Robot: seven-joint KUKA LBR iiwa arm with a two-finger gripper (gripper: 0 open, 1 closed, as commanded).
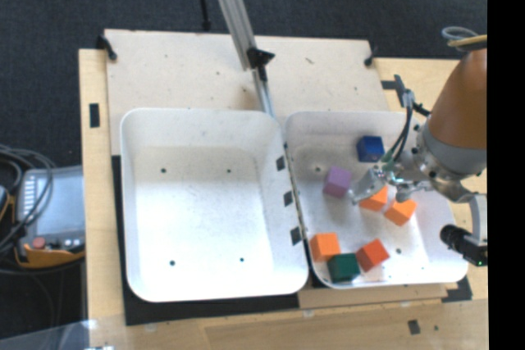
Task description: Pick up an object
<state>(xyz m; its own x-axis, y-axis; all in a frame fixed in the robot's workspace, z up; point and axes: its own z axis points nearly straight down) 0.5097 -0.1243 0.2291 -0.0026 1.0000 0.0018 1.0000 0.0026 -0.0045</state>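
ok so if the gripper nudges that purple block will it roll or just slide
The purple block looks flat-faced and boxy, so it will probably slide, not roll. It looks small and rigid, likely light, so a nudge may spin it. The right bin looks smooth, so it could skid easily.

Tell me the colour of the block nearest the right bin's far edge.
Blue, clearest in the camera view, apart from the purple block.

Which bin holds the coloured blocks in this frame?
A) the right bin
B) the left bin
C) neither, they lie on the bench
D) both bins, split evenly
A: the blue block, purple block, green block and the orange blocks, such as one at, all lie inside the right bin, where the hand is working.
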